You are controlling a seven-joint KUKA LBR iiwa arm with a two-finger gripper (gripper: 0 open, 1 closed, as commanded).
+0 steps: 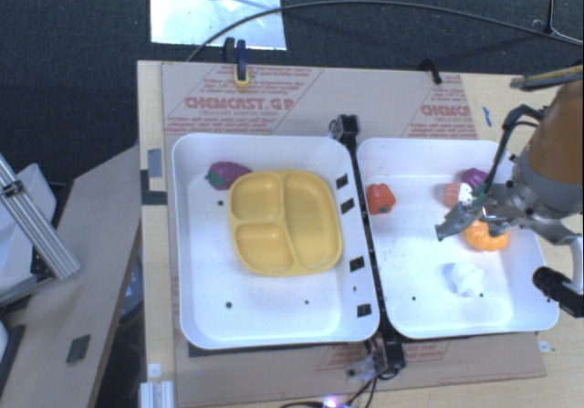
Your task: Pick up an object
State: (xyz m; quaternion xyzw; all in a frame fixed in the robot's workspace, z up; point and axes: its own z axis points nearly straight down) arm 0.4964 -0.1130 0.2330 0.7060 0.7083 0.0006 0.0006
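Observation:
In the right bin (411, 306) my gripper (467, 219) hangs low over the right-hand middle, reaching in from the right. An orange fruit-like toy (486, 238) lies directly below and beside it, partly covered by the gripper. A pink piece (453, 193) and a purple-and-white toy (473, 180) sit just behind the gripper. Near the bin's left wall is a red pepper toy (380, 198). A white lumpy toy (466, 278) rests in front of the gripper. I cannot make out anything held.
The left bin (201, 306) holds a yellow divided plate (285, 220) and a purple eggplant toy (226, 174) at its back left. A black clipped divider (358, 214) runs between the bins. Cables arc overhead behind the bench.

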